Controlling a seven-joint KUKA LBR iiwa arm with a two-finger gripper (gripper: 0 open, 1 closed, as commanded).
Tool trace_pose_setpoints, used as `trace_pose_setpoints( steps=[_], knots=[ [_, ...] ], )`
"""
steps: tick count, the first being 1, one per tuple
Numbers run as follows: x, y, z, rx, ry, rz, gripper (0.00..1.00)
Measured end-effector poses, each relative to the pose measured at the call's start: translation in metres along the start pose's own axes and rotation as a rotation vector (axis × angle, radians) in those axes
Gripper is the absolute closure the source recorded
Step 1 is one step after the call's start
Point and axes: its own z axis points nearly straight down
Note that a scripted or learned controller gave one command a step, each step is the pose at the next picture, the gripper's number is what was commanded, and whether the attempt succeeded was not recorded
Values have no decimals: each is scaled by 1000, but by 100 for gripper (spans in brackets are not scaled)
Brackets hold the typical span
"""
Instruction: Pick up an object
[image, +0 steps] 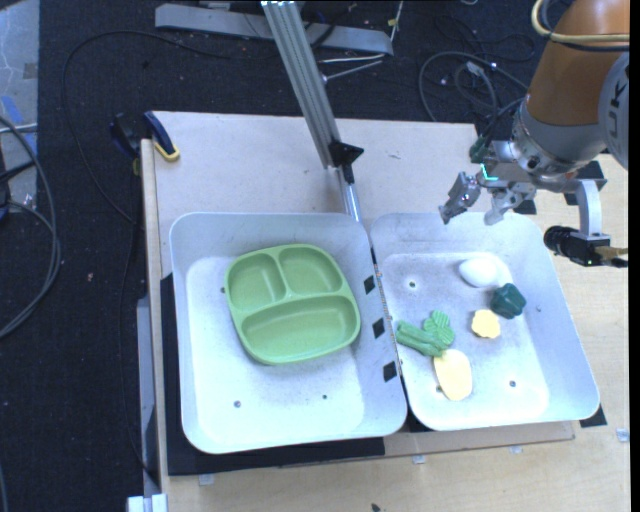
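Approach step. Hand (478, 203) hovers over right bin (560, 350) far edge, fingers spread, nothing held. White egg (481, 270) near bin's far side, just below. Next: descend, centre over egg, close.

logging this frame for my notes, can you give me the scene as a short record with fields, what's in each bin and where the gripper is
left bin: green divided plate, lying flat
right bin: white egg, dark green piece, small yellow piece, light green toy, yellow oval piece
gripper: above the far edge of the right bin, fingers apart, nothing between them
arm: reaches in from the right, orange band above the wrist
object picked up: none yet
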Motion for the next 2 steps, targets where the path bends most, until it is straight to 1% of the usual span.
trace_pose_setpoints(
  steps=[1,2],
  knots=[
    [0,1,-2,-4,0,0,0],
    [2,-1,41,0,0,1,0]
  ],
)
